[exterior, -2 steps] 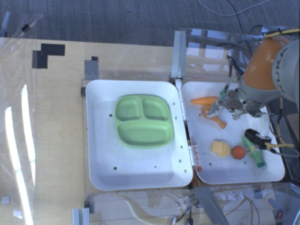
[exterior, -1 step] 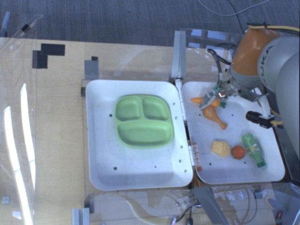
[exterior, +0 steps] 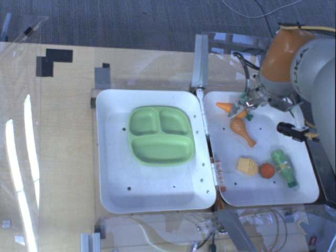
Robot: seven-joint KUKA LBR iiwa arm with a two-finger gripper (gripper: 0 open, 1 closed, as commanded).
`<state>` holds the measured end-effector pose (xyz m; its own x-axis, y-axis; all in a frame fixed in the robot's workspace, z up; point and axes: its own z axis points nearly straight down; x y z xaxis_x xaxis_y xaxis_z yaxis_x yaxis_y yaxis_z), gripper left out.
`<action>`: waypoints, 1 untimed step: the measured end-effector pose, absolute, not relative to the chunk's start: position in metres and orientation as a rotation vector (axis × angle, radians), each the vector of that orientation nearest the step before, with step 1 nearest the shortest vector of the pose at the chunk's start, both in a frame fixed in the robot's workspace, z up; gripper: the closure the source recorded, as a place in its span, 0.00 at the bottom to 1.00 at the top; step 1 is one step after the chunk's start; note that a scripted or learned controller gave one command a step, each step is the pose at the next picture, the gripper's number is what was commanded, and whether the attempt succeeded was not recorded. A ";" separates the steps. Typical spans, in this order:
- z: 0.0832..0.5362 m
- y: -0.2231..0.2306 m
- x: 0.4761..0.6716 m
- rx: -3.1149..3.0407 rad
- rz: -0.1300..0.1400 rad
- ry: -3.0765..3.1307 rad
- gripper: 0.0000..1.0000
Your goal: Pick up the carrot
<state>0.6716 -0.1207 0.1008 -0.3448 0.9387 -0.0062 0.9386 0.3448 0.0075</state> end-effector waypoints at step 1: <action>0.188 -0.046 0.671 1.417 0.008 2.793 1.00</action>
